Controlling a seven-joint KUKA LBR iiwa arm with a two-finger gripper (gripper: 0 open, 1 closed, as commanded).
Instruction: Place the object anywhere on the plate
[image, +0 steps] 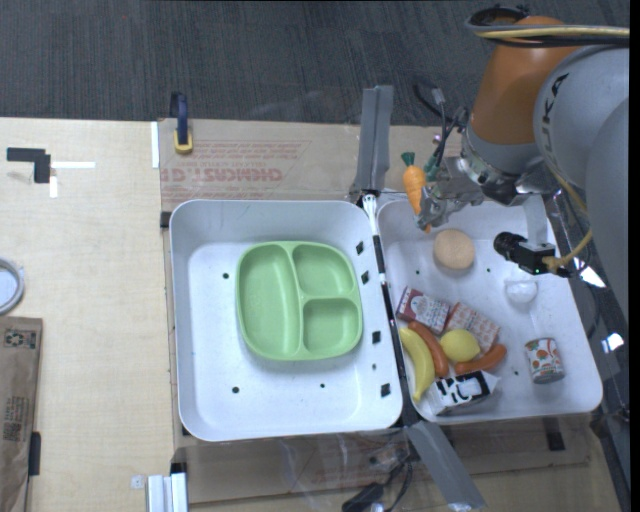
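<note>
A robot lab; taped bench (80, 250); clamped white bins (190, 330); toy food (445, 345).

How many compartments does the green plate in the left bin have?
3. The green plate has one long compartment along its left side, one at the upper right and one at the lower right. None looks hidden.

Pale green plate (299, 300) with three compartments, lying flat and centred in the left white bin (200, 400). Small toy carrot (414, 182), orange with green top, upright at the right bin's (575, 330) far-left corner.
</note>
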